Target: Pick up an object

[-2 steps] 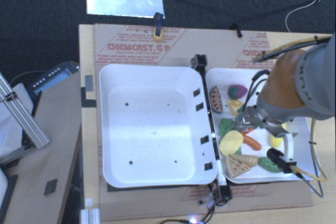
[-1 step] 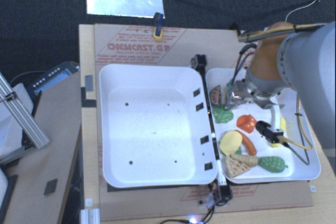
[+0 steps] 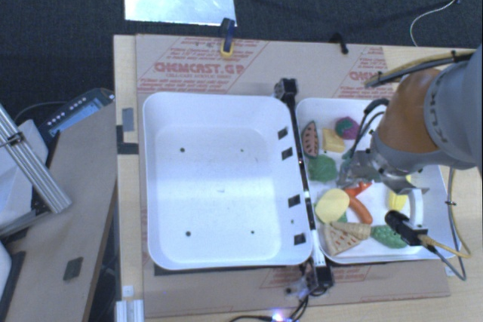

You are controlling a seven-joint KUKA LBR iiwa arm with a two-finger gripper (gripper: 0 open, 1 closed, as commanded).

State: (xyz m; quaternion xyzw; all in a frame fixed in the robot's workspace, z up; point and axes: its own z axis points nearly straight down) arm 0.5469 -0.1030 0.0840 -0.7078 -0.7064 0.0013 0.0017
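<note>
The gripper [image 3: 355, 179], its grip state impossible to tell, hangs over the right bin [image 3: 309, 111], the orange carrot [image 3: 359, 201] lying slantwise just near of it.

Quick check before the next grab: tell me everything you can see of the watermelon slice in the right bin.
The watermelon slice looks like a small plastic toy wedge: red flesh with dark seed dots and a thin dark green rind along its curved edge. It lies flat near the left wall of the right bin, toward the far end. A yellow piece lies just to its right and a green leafy item just in front of it; actual contact is unclear. It sits left of the arm.
</note>
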